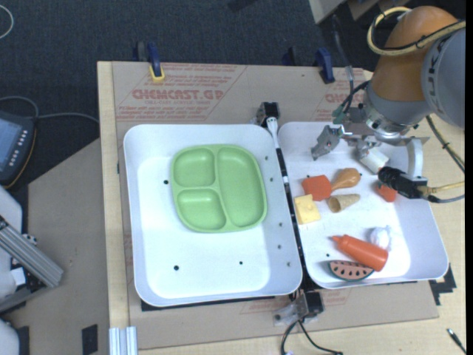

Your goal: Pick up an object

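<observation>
Green plate [219, 188]: it has three compartments and lies flat in the left bin [148, 220], a little toward 12 o'clock of the bin's middle.
Left bin: white and shallow, it touches the right bin [421, 250] along its 3 o'clock side.
Cheese [307, 209]: a yellow block at 9 o'clock in the right bin, just beside the wall between the bins.
Orange block [316, 186]: at 1 o'clock of the cheese, close to it.
Drumstick [344, 177]: tan, at 3 o'clock of the orange block and touching it or nearly so.
Cone [344, 202]: a small tan piece at 6 o'clock of the drumstick, just beside it.
Watermelon [349, 271]: a slice at 6 o'clock in the right bin, by the front rim.
Bottle [359, 250]: orange-red, it lies on its side at 12 o'clock of the watermelon, touching it.
White thing [380, 236]: small, at 1 o'clock of the bottle, I cannot tell what it is.
Red piece [386, 192]: small, at 3 o'clock of the cone, well apart from it.
Gripper [346, 143]: at 12 o'clock in the right bin, above the drumstick; fingers spread wide, nothing between them.
Arm [414, 58]: grey with an orange band, coming in from 2 o'clock.
</observation>
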### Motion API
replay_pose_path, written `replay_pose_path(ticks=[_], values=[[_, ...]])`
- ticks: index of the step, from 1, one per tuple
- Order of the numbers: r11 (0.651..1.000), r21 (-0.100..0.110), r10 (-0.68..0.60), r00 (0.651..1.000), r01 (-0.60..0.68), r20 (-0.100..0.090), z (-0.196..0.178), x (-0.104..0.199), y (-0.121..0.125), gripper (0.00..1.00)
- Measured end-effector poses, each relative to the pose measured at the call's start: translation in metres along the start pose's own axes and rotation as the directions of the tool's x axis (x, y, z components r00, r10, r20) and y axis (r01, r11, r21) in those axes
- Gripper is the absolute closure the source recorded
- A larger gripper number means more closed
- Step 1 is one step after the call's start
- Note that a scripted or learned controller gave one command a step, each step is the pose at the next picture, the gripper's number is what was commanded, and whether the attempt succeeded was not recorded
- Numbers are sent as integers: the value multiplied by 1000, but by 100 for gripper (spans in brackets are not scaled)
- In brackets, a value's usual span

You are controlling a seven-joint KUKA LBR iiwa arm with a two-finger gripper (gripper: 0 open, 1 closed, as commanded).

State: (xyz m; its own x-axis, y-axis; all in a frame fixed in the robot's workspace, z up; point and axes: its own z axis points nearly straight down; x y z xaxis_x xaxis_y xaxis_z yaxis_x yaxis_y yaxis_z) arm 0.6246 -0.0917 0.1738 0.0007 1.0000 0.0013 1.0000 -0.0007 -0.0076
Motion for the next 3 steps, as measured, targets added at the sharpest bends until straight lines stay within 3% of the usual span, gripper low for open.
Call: replay_pose_path(ticks=[2,3], values=[[1000,-1,-1,1000,1,0,92,1,-1,0],[1000,-8,0,1000,0,1,78,1,1,100]])
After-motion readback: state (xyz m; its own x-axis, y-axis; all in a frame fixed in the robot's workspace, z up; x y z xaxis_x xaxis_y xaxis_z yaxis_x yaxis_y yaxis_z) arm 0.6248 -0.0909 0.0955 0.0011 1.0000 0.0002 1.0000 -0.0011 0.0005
